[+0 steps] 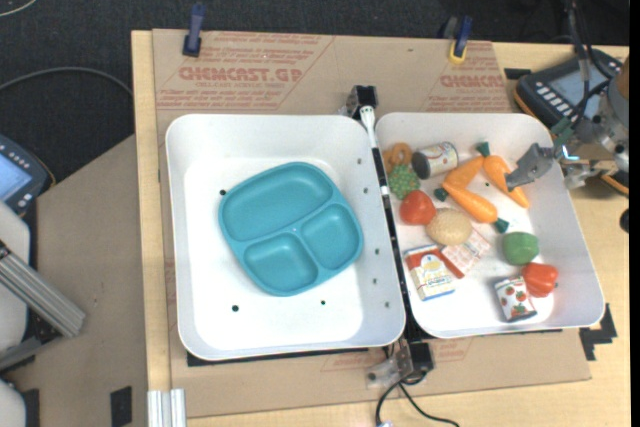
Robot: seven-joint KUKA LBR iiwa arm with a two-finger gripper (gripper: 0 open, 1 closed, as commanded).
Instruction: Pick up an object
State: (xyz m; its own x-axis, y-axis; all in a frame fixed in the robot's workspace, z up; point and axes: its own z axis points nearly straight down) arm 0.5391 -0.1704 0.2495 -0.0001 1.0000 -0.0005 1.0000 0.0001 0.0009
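Clutter fills the right bin (pixel 580 245) — we see a carrot (pixel 470 192), a tomato (pixel 417 207), a potato (pixel 450 228), a small can (pixel 437 158), a green pepper (pixel 519 246) and a red pepper (pixel 540 279). At nine o'clock, the left bin (pixel 190 215) holds a teal divided plate (pixel 290 228). The gripper (pixel 525 172) hovers at three o'clock, just beside a second carrot (pixel 497 174); whether it clasps anything, we cannot tell.

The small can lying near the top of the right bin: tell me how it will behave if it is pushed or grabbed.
The can lies on its side, so a push would probably roll it. Its rounded body may slip from a loose grip. The broccoli and carrot sit close, so it likely won't roll far.
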